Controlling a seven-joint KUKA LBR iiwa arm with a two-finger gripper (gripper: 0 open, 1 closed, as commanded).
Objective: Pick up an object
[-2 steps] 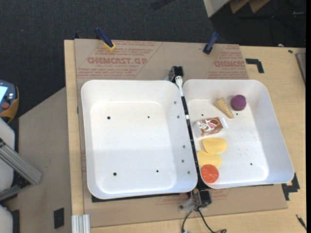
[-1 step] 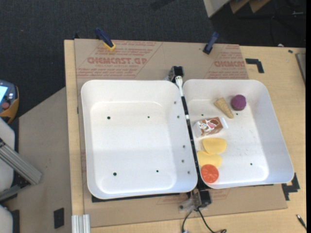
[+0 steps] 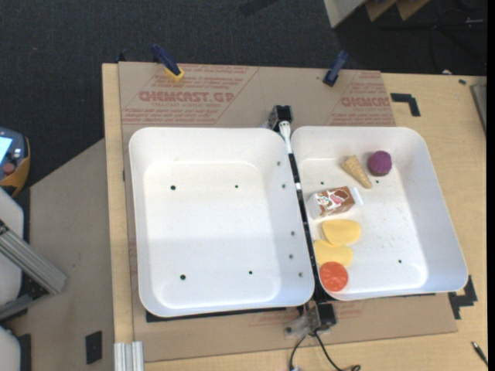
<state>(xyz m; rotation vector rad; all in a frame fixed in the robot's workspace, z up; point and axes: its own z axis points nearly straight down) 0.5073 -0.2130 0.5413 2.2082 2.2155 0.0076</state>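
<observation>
Bins sit side by side on the tabletop (image 3: 116, 168). The left bin (image 3: 143, 207) has a bare white floor. The right bin (image 3: 441, 238) has all the toys: a snack packet (image 3: 334, 201), two yellow pieces (image 3: 341, 232), a red disc (image 3: 333, 277), a cone (image 3: 356, 171) and a purple ball (image 3: 379, 162). Every toy lies flat, so nothing is picked up yet. All the work is left. I cannot tell how the hand is set.
</observation>
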